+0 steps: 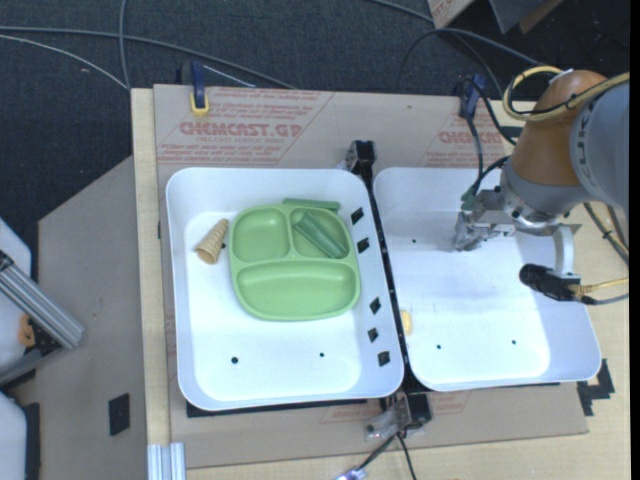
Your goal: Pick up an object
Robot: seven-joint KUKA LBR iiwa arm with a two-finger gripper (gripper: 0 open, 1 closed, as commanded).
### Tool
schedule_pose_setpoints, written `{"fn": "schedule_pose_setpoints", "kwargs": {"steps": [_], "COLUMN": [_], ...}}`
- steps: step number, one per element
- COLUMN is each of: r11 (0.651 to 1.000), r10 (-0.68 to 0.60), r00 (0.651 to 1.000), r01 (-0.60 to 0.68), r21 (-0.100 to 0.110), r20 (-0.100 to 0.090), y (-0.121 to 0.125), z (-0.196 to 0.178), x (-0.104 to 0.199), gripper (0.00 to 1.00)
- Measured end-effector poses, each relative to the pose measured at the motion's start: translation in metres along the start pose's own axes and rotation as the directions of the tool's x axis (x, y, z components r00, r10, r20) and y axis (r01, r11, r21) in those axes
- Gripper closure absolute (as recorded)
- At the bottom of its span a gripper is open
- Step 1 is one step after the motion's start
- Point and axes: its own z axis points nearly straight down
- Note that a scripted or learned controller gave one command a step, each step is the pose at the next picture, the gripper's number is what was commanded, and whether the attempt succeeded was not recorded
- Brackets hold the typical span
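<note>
Both candidate objects, the green divided plate (295, 265) and the small cone (211, 240), lie in the left bin (200, 368), well apart from the end effector (470, 236) over the right bin (500, 358).

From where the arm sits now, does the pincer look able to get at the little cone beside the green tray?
Probably yes. The cone lies open on the left bin's floor, just left of the green tray, nothing on top. The pincer hangs over the right bin and must cross the divider and tray.
</note>
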Motion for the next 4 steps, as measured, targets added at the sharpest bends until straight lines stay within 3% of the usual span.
{"fn": "schedule_pose_setpoints", "kwargs": {"steps": [3,4], "r11": [1.0,1.0], "r10": [-0.002,-0.006], "r00": [1.0,1.0], "r01": [0.002,0.006], "r21": [-0.005,0.003], "r20": [0.002,-0.002], "y": [0.009,0.0], "z": [-0.141,-0.137], "x": [-0.011,0.053], "gripper": [1.0,1.0]}}
